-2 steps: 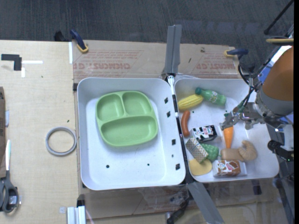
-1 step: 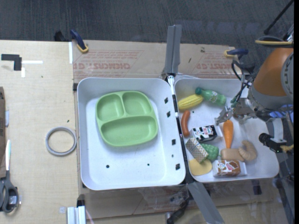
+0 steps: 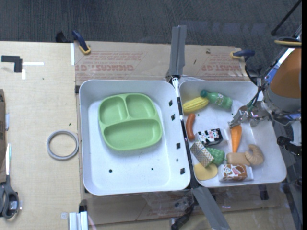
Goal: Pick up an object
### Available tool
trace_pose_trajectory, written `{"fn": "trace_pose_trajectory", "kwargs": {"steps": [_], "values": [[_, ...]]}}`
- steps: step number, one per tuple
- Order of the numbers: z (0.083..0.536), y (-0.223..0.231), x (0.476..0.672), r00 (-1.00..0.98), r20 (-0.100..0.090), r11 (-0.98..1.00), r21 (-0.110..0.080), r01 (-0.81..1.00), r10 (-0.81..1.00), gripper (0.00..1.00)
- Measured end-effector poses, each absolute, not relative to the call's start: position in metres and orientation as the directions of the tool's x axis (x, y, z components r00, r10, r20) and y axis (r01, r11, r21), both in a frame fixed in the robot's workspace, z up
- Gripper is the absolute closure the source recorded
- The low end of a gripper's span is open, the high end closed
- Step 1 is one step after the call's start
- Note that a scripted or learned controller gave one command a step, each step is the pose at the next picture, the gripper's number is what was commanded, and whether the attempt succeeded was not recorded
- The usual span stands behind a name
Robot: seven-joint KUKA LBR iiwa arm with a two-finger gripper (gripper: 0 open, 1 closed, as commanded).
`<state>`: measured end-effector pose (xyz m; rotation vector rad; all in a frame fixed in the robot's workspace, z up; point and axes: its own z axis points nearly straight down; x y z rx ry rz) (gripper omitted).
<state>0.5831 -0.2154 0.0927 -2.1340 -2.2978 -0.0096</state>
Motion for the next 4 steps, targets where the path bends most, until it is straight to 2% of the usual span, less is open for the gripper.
{"fn": "trace_pose_trajectory", "kwargs": {"steps": [1, 2, 4], "values": [[0.097, -0.217, 0.572, -0.2, 0.005, 0.2, 0.001, 0.98, 0.98, 0.0], [0.093, -0.188, 0.582, -0.305, -0.001, 0.305, 0.001, 0.952, 0.952, 0.0], [0.093, -0.188, 0.582, -0.305, -0.001, 0.305, 0.001, 0.952, 0.952, 0.0]]}}
